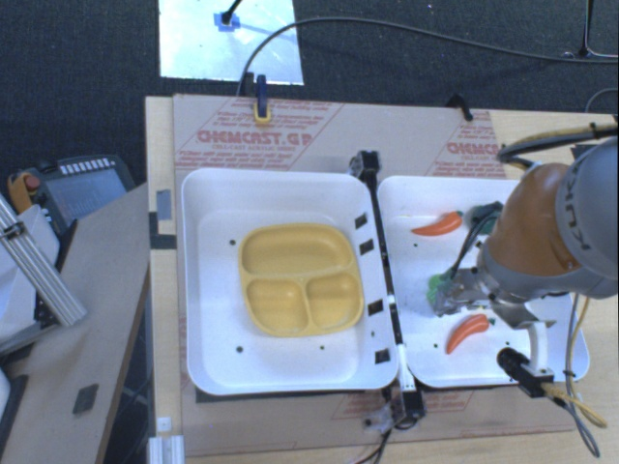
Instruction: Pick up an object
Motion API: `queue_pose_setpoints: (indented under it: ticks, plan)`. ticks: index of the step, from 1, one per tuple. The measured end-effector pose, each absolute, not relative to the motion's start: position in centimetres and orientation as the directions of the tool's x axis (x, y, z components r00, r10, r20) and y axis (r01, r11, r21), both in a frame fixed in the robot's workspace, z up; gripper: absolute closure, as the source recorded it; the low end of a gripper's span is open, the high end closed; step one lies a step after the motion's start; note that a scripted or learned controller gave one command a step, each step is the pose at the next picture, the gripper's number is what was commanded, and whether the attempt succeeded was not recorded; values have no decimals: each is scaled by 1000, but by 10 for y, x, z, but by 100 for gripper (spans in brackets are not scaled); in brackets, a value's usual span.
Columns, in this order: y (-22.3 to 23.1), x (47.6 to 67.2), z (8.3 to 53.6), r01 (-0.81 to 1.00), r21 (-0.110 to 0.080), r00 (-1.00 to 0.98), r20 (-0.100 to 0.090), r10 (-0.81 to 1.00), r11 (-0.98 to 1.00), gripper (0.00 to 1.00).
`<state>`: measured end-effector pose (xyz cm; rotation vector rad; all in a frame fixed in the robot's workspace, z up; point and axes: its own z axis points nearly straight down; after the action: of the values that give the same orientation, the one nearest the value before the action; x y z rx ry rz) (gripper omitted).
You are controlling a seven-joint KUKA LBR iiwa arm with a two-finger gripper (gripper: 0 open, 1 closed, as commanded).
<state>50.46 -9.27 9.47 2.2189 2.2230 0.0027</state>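
Small green object (440,285) at claw (447,298), orange carrot-shaped pieces (467,332) nearby

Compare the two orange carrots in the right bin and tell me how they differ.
The upper carrot lies near the bin's far side, left of the arm; the lower carrot lies near the front, just below the gripper. The upper carrot lies nearly level and looks paler orange; the lower carrot slants more steeply and looks redder. Both are small, curved, tapered and lie loose on the right bin floor.
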Motion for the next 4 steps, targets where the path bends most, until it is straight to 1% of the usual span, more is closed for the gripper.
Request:
queue_pose_setpoints:
  ticks: [1,3,4]
  plan:
    - [-92,513,140,1000,5,-4,-1,1000,4,100]
    - [-94,514,226,1000,6,-4,-1,1000,4,100]
    - [-42,533,235,1000,4,-8,0,1000,8,100]
